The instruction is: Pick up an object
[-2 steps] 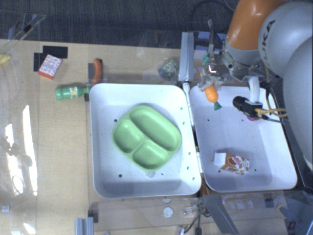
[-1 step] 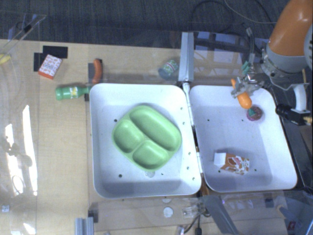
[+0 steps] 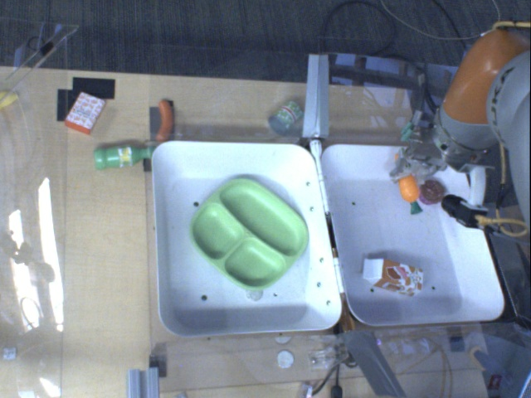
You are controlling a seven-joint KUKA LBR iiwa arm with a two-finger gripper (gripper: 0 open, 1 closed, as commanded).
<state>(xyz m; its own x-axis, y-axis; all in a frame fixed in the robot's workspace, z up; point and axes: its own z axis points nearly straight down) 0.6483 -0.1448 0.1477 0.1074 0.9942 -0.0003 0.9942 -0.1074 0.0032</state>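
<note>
My gripper (image 3: 409, 167) hangs over the far part of the right bin (image 3: 465, 305). Just below it, touching or nearly touching, lies a small orange carrot-like toy (image 3: 408, 190) with a green tip. A dark red round object (image 3: 431, 192) rests right beside the orange toy. Nearer the front of the same bin lies a small orange and white packet (image 3: 397, 277), well apart from the gripper. Whether anything is held is hidden by the wrist.
The left bin (image 3: 178, 305) holds a green divided plate (image 3: 249, 230). Behind the bins on the bench lie a green bottle (image 3: 120, 156), a small box (image 3: 85, 112), an orange-handled tool (image 3: 166, 118) and a can (image 3: 287, 116). A metal divider (image 3: 315, 98) stands between the bins.
</note>
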